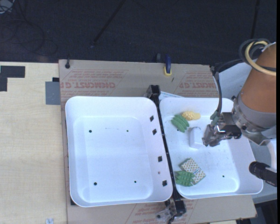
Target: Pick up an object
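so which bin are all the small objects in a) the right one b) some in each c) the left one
a, the green piece, the yellow piece, the white block and the patterned packet all lie in the right bin, near the end effector.

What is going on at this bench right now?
A grey robot arm reaches in from the right over the right bin. Its hand is low beside a small white object. A green toy and a yellow toy lie near the bin's far side, and a patterned packet on another green piece nearer the camera. Nothing looks lifted yet.
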`<state>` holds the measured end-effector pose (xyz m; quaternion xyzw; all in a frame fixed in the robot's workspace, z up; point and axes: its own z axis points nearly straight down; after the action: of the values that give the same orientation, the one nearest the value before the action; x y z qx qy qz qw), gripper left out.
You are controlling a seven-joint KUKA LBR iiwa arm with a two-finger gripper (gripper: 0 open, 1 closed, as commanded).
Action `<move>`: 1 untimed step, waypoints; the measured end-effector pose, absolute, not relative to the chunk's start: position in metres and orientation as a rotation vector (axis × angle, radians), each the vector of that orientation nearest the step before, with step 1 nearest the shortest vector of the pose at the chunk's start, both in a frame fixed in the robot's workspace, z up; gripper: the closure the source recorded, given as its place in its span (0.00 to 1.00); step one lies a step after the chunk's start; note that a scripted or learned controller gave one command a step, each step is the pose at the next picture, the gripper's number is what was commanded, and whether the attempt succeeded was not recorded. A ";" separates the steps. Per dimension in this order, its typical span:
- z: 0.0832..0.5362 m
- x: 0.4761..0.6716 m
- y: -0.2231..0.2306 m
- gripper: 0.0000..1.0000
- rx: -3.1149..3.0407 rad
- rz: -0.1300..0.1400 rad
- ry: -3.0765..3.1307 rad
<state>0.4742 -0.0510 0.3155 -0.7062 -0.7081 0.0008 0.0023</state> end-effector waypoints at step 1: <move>0.344 0.478 -0.001 1.00 -2.214 0.000 -2.227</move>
<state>0.4779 -0.0012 0.3439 -0.7051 -0.7091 0.0001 0.0008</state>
